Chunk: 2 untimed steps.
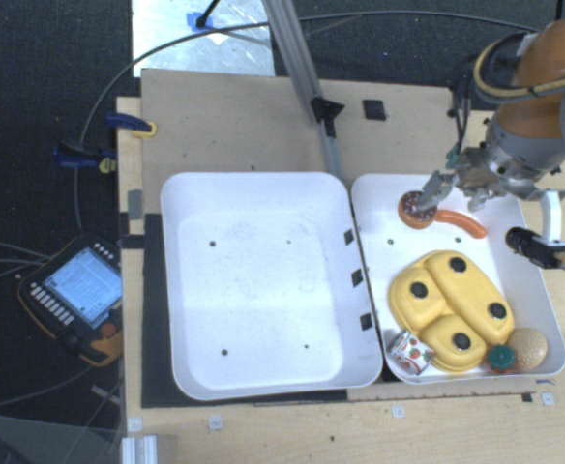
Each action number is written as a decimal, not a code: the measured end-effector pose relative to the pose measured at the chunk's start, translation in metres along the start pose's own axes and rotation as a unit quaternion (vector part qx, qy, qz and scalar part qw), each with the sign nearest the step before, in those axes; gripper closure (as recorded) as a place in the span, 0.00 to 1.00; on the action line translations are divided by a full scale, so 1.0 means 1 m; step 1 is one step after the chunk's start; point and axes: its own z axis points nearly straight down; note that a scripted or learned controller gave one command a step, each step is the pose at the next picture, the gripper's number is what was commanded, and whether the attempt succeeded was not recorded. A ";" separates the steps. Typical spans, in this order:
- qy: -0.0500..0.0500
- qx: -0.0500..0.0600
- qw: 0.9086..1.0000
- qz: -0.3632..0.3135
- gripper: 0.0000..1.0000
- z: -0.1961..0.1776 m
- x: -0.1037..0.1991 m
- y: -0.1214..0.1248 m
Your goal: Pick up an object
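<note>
My gripper (431,195) hangs over the far end of the right bin (379,259), its tip right at a round orange and brown ring (417,212) that lies on the bin floor. An orange sausage-shaped piece (461,223) lies just to the right of the ring. Nearer the front sits a big yellow moulded shape with black dots (452,307). At the bin's front edge are a small white and red box (410,353), a teal piece (500,358) and a tan ball (528,347). Nothing shows between the fingers.
The left bin (253,278) stands beside the right one, joined by black clips along the shared rim. A grey pole (297,46) slants over the bench's back. A teach pendant (74,293) lies off the bench at the left.
</note>
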 end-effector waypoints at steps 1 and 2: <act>-0.001 0.001 1.000 0.000 0.00 0.042 0.002 0.003; 0.000 0.002 1.000 -0.001 0.00 0.102 0.009 0.006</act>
